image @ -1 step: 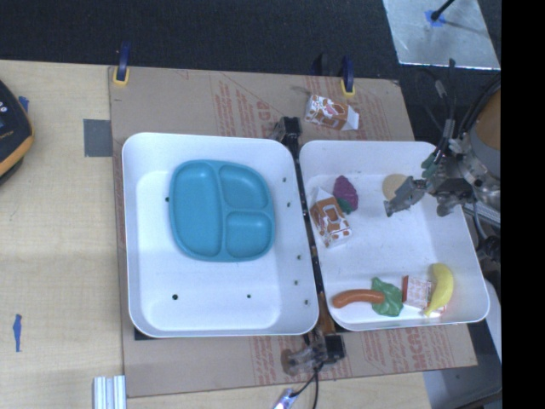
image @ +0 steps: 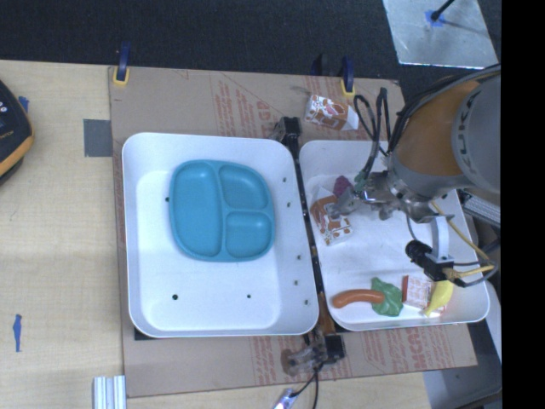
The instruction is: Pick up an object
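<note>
Pincer (image: 345,201) low in rt bin (image: 358,313), beside small printed packet (image: 334,225) (finger state unclear); blue plate (image: 223,210) in left bin (image: 213,313)

**Item Count by Type**

Two white bins were present: a left bin (image: 145,228) and a right bin (image: 362,245). The left bin held one blue divided plate (image: 223,210). The right bin held one toy sausage (image: 358,297), one green item (image: 388,298), one yellow item (image: 441,296), and two small printed packets (image: 334,221) (image: 417,290). A third packet (image: 329,112) lay outside the bins.
</note>
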`<control>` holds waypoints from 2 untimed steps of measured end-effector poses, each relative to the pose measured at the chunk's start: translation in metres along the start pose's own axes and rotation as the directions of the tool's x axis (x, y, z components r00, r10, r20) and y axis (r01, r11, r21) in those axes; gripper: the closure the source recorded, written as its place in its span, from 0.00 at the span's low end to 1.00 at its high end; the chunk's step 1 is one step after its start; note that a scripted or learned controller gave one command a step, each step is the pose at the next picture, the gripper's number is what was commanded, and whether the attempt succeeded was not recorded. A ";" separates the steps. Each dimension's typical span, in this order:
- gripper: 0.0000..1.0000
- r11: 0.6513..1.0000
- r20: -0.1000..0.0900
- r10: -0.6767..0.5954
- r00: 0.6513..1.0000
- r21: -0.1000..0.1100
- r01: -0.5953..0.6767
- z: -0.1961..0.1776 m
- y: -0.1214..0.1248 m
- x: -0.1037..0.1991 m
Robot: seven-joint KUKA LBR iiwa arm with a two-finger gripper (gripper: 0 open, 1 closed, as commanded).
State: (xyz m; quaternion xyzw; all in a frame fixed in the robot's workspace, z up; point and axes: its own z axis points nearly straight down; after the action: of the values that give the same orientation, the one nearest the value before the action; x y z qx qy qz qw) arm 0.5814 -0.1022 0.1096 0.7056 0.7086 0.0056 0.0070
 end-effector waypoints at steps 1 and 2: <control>0.00 1.000 0.000 -0.001 1.000 0.001 0.001 0.007 0.058 -0.027; 0.00 1.000 0.005 0.002 1.000 0.003 -0.002 0.008 0.073 -0.004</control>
State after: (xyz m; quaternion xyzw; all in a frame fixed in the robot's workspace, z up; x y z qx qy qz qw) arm 0.6541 -0.1054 0.1034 0.7062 0.7079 0.0028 0.0078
